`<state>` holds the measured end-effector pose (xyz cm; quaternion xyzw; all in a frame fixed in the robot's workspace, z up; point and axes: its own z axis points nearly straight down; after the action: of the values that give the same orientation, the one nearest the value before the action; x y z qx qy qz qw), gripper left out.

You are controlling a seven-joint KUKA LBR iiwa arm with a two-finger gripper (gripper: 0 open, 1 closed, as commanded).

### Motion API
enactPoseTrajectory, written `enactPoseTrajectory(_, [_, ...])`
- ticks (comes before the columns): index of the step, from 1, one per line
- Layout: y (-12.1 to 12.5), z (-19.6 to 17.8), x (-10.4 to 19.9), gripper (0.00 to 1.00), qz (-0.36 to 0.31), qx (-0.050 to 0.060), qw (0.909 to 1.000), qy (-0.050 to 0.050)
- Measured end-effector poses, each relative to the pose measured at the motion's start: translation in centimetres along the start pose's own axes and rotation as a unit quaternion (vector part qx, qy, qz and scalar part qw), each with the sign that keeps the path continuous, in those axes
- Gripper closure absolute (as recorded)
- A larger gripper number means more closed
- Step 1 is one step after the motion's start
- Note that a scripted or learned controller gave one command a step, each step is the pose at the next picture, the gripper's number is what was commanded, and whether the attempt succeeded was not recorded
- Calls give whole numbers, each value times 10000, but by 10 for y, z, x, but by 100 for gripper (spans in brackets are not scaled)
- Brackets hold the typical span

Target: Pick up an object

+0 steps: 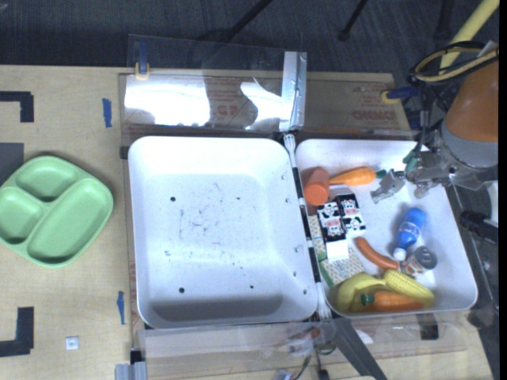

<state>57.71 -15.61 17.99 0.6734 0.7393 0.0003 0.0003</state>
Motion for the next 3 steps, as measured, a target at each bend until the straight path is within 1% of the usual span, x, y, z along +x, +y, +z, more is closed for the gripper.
enactPoseTrajectory(1, [-14,84,-53,0,48,-27,10000,40])
enactPoseTrajectory(2, [22,94,-31,0,10,-20,10000,-8])
enactPoseTrajectory(3, [-28,90,-55,0,-165,-53,9998,57])
